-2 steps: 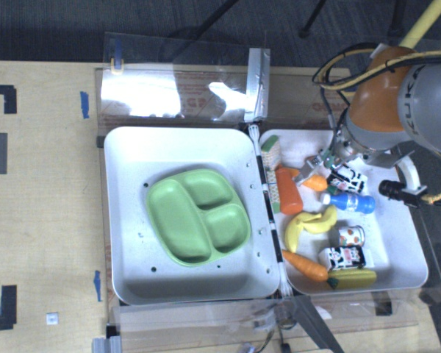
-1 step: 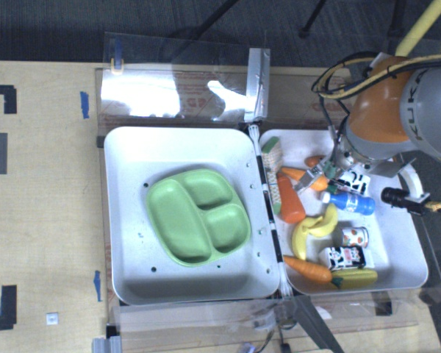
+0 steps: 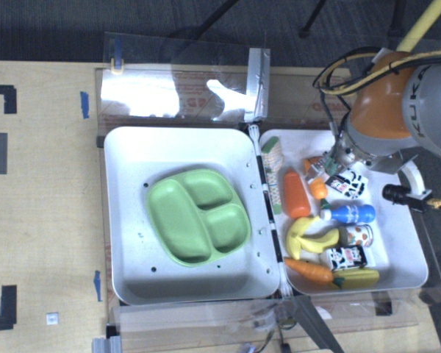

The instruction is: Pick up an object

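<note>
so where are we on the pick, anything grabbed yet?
Done: the grey arm has its two-finger gripper down at the far end of the right white bin, next to the black-and-white patterned carton.
In hand: nothing visibly held; the grasp can't be judged here.
Left: grasp and lift. The yellow plastic banana, blue bottle and orange carrot lie in the bin.

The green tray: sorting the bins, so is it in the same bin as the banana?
No, the green tray lies in the left bin; the banana is in the right bin.
</note>
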`<state>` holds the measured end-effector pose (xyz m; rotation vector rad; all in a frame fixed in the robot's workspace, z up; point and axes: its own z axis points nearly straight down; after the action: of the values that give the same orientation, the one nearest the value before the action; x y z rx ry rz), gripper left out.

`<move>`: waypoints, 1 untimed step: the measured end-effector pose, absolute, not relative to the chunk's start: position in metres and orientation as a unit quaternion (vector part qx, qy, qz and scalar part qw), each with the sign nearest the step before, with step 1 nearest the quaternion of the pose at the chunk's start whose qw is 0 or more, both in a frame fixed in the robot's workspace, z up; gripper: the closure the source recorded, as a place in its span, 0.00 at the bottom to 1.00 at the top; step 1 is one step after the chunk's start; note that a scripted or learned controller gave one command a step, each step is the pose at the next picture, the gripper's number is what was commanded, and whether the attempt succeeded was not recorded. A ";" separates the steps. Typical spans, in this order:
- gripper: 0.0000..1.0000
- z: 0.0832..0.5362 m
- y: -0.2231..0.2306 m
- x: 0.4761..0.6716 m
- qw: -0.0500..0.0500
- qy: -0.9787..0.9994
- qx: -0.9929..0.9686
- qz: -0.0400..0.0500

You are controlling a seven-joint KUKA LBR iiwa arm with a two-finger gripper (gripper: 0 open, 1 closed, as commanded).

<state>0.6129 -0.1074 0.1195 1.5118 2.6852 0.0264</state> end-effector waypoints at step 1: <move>1.00 0.191 -0.065 0.654 0.002 0.889 0.458 0.001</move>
<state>0.6544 -0.0655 0.1909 1.4373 2.7890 0.0024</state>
